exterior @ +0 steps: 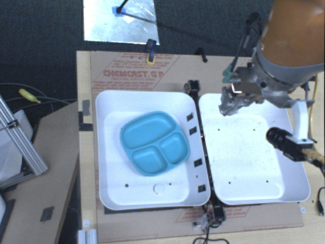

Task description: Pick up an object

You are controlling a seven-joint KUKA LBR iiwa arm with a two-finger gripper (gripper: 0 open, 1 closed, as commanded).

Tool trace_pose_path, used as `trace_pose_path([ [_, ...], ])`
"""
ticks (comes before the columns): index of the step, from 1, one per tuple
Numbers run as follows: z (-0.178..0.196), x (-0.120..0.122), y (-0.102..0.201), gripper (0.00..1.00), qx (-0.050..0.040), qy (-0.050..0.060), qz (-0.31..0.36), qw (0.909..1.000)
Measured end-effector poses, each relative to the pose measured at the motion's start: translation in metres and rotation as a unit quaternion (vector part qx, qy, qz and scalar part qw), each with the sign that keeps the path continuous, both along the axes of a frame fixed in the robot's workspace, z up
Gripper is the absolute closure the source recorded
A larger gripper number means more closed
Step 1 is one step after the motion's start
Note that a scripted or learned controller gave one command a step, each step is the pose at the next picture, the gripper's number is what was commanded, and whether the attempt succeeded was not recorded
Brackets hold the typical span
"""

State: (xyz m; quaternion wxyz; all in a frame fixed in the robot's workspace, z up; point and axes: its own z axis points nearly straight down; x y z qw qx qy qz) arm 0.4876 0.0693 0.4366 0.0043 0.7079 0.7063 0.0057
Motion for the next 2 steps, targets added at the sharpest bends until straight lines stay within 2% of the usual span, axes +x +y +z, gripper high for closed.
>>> trace_pose_path([
  [1, 0.012, -0.001, 0.027, 1.00, -0.0004, 0.005, 0.004, 1.0000],
  [2, -0.006, -0.002, 0.085, 1.00, -0.0002, 0.007, 0.006, 1.0000],
])
